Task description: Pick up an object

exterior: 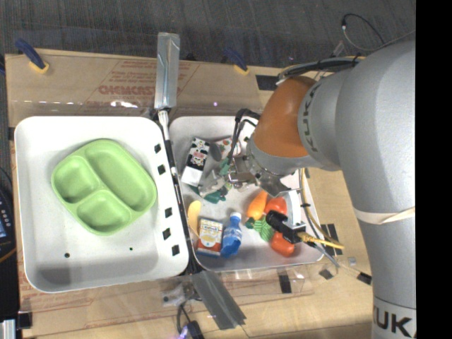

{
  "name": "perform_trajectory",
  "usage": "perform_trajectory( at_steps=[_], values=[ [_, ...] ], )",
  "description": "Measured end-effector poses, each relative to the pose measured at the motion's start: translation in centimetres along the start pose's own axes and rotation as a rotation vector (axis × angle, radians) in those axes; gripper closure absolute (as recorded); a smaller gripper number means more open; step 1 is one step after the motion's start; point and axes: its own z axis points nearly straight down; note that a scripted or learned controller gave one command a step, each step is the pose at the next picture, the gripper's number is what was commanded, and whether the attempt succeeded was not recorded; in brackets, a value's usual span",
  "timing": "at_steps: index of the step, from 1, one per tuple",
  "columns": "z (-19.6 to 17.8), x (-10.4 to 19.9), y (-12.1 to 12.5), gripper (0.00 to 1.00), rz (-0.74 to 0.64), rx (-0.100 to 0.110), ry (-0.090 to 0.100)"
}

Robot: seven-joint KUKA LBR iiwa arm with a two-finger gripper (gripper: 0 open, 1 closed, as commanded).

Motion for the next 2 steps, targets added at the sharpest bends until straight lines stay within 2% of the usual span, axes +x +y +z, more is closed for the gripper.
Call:
perform_trajectory(
  at_steps=[1, 2],
  values=[
    [-1.3, 0.9, 0.3, 0.00, -0.112, -0.004, -0.002],
    [-0.9, 0.4, -2.2, 0.00, -0.127, -0.001, 0.000]
  ],
)
